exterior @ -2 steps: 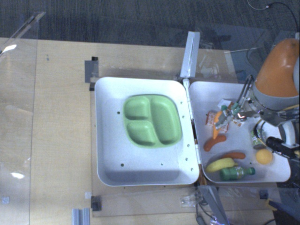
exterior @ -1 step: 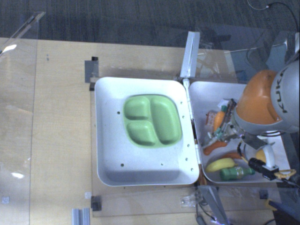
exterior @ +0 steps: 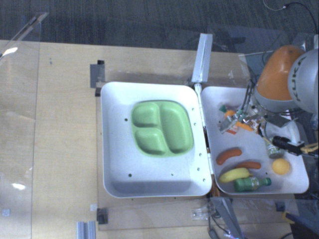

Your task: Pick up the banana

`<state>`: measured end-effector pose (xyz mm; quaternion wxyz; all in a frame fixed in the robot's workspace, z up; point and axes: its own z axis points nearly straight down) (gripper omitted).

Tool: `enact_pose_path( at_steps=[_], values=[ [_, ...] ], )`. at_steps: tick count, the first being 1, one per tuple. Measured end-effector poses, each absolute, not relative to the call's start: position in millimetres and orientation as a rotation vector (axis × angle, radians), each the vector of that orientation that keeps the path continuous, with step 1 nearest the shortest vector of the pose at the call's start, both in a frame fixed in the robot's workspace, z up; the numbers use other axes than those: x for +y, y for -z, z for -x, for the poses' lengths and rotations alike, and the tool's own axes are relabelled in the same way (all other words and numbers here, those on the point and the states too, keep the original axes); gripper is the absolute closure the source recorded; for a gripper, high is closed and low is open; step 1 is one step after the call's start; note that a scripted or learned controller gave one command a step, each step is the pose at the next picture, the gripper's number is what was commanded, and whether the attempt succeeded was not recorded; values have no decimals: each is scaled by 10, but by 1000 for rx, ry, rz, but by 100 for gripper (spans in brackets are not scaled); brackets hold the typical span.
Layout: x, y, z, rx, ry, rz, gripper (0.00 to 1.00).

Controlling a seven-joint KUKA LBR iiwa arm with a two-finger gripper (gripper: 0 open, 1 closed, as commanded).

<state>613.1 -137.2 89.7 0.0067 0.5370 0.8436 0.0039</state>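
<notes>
My claw (exterior: 238,119) hangs over the far half of the right bin (exterior: 299,185), among wires and an orange scrap; the spot is cluttered, so I cannot tell whether it stands wide or narrow, and nothing shows in its hold.

The banana (exterior: 234,174) lies at the bin's near-left corner, roughly six o'clock from my claw, with a sausage (exterior: 229,156) between. Its long axis runs about eight to two o'clock, a gentle curve, smooth yellow skin, probably plastic. A green bottle (exterior: 251,183) lies just beside it at four o'clock, seemingly touching; a second sausage (exterior: 250,165) sits just off its two-o'clock tip. A small yellow ball (exterior: 281,167) rests near the bin's right wall.

The left bin (exterior: 114,178) bears a green sectioned tray (exterior: 162,127), glossy and rounded.

My judgement: closing across the short axis, clear of the bottle, is the controlling requirement.
</notes>
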Motion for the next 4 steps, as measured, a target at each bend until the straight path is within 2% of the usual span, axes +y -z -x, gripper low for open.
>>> enact_pose_path(
  at_steps=[1, 2, 3, 4],
  values=[
    [-1061, -1441, -6690, 2862, -6, -1273, 0],
    [-1045, -1570, -6716, 2855, -13, -1267, 100],
    [-901, -2633, -5994, 2624, -6, -1715, 100],
    [-981, -2431, -5667, 2315, -3, -2120, 100]
  ],
)
